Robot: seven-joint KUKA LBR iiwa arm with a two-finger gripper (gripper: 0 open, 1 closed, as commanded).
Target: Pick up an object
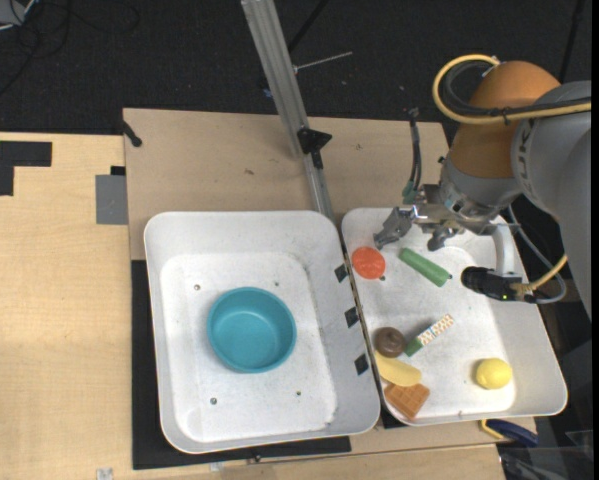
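two bins, side by side

the left bin [179,258] holds a bowl [252,329] near its middle. in the right bin [539,368], a disc [368,263] lies left of a stick [424,267]; a ball [493,373] sits at the front right; a wafer [407,399] lies front left, before a puck [389,341].

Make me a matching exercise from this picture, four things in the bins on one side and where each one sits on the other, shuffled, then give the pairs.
Things:
1. blue bowl
2. red disc
3. yellow ball
4. green stick

Places:
A. right bin, near right corner
B. middle of left bin
C. right bin, just below the gripper
D. right bin, by its left wall, far end

Pairs: 1-B, 2-D, 3-A, 4-C
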